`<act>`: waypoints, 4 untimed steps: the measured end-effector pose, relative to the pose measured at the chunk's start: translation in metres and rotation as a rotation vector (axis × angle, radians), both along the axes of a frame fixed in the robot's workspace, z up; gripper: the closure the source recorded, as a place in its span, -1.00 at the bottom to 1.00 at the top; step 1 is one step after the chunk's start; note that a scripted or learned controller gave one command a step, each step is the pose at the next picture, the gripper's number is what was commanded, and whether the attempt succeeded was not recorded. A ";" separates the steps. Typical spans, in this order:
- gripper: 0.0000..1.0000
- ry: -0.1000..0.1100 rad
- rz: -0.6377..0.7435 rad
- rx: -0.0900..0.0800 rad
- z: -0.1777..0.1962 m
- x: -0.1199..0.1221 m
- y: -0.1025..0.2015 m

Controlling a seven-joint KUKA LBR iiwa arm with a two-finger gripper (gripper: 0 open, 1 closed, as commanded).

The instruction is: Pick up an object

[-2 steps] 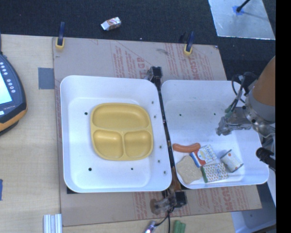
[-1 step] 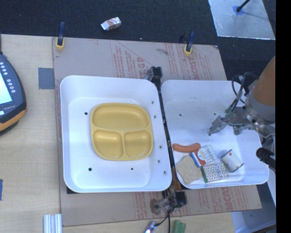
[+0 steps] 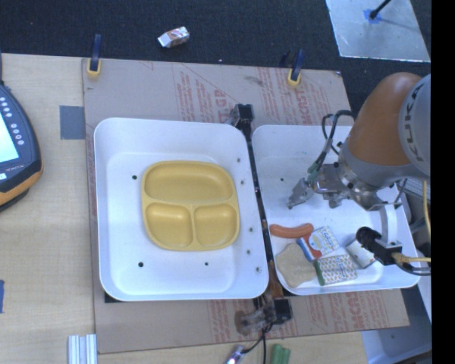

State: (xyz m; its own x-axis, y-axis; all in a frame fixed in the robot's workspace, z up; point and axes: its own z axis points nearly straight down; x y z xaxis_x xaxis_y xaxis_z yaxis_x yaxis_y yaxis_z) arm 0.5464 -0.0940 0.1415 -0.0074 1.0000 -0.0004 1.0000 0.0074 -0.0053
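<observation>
Two bins in front of us: the left bin (image 3: 114,279) holds a yellow divided plate (image 3: 189,204). Over the right bin (image 3: 280,146) we see the gripper (image 3: 302,193), fingers spread a bit with nothing between them. Near it lie a hot dog (image 3: 290,230), a toothbrush (image 3: 311,258) and small packets (image 3: 335,268), all untouched.

a light wooden bench (image 3: 38,256) is overlaid by a printed cardboard sheet (image 3: 205,89); beyond it, dark carpeted floor (image 3: 61,14) is seen, lit brightly at upper right.
</observation>
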 end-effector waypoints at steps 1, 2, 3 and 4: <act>-1.00 -0.015 0.001 -0.001 -0.044 -0.055 -0.002; -1.00 -0.004 -0.005 0.000 0.024 -0.032 -0.085; -1.00 -0.002 -0.003 0.000 -0.050 0.046 -0.071; -1.00 -0.005 -0.004 0.001 -0.009 0.106 -0.118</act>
State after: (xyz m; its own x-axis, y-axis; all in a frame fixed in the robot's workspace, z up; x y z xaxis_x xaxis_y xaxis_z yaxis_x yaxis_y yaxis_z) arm 0.6529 -0.2118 0.1323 -0.0036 1.0000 0.0002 1.0000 0.0036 -0.0006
